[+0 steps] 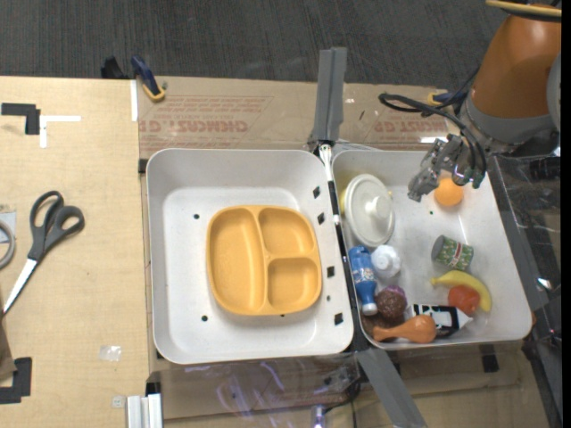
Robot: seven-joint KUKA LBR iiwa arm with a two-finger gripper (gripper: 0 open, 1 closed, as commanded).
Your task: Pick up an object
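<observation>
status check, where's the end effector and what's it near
End effector over the right bin, far corner. Orange ball right beside it, not visibly gripped. White bowl and green can close by.

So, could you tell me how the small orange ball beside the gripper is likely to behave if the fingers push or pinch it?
The small orange ball looks round and smooth, so it would probably roll away on the right white bin's flat floor. A slightly off-centre pinch by the gripper might squirt it sideways. It seems light.
</observation>
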